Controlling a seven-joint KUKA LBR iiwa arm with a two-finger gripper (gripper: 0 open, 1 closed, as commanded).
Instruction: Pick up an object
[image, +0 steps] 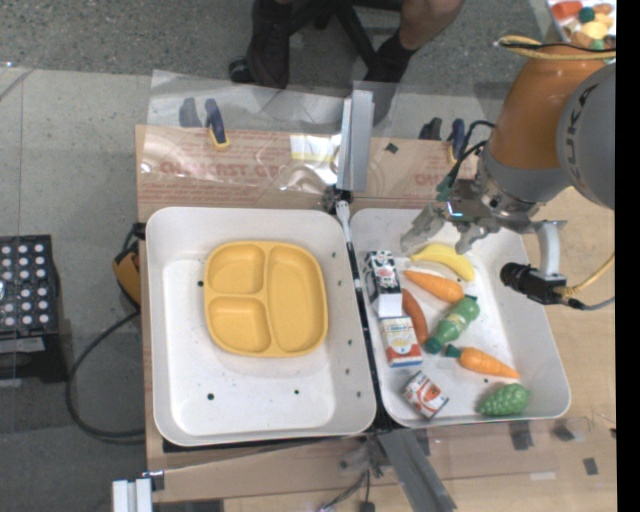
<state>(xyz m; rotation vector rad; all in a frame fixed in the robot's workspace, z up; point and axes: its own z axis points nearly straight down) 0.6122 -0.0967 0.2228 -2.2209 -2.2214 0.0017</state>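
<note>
Nearest the camera in the right bin (548, 365), a green broccoli (503, 400) lies beside a carrot (482, 362); beyond them a green bottle (454, 322), then the banana (446, 259) (yellow, curved). Just above the banana hangs the gripper (444, 232), fingers spread wide, holding nothing.

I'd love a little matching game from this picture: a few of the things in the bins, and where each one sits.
Things:
1. yellow tray
2. banana
3. broccoli
4. red carton

Places:
A. far end of the right bin, just under the gripper
B. near right corner of the right bin
C. left bin
D. near end of the right bin, left of the green lumpy thing

Pairs: 1-C, 2-A, 3-B, 4-D
</note>
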